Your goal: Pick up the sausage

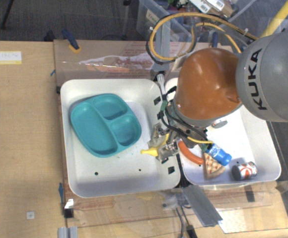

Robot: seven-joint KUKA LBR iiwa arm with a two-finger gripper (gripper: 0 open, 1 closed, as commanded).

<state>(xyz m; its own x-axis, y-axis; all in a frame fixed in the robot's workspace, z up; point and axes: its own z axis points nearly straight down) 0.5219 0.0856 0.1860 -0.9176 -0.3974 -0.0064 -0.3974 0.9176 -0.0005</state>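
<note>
At the bins' shared rim, gripper (163, 145) hovers (finger spread unclear); sausage (190, 153) lies beside.

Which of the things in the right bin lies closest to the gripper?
The orange-red sausage, curving just right of the gripper. The pizza slice, blue bottle and can lie farther right.

A light wooden bench (20, 148) carries 2 shallow white bins side by side, the left bin (79, 182) toward 9 o'clock touching the right bin (268, 152) toward 3 o'clock.
</note>
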